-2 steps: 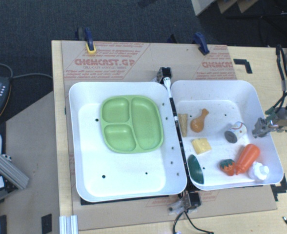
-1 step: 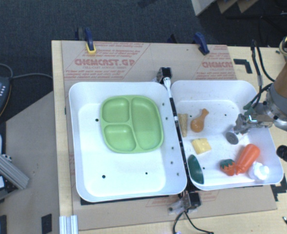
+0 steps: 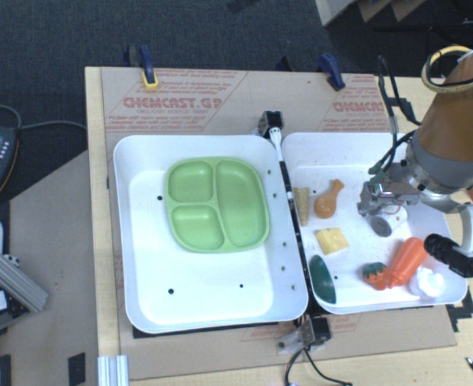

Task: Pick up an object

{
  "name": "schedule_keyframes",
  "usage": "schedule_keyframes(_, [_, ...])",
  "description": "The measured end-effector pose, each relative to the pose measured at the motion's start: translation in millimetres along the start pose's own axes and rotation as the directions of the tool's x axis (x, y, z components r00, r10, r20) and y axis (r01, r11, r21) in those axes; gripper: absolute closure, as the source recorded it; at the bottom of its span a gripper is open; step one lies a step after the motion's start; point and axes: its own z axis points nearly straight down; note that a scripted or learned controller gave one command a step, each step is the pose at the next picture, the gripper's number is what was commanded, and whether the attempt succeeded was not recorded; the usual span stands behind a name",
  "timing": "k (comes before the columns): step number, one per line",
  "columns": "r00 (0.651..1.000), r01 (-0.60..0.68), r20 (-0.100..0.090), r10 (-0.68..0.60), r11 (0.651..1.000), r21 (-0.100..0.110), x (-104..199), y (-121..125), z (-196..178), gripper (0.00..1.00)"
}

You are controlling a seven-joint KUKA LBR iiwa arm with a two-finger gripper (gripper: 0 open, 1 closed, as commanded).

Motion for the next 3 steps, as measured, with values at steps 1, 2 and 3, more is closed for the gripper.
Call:
schedule_keyframes(1, [1.000,0.001,0.000,-0.001,1.000,0.000,49,24,9,1.00])
schedule_keyframes(2, [1.000,0.000,0.000,0.000,1.000,-0.003,100,49,-13,1.00])
schedule_keyframes(3, [1.000,-0.005,0.002,0.005,1.000,0.000,95,55,-3,1.00])
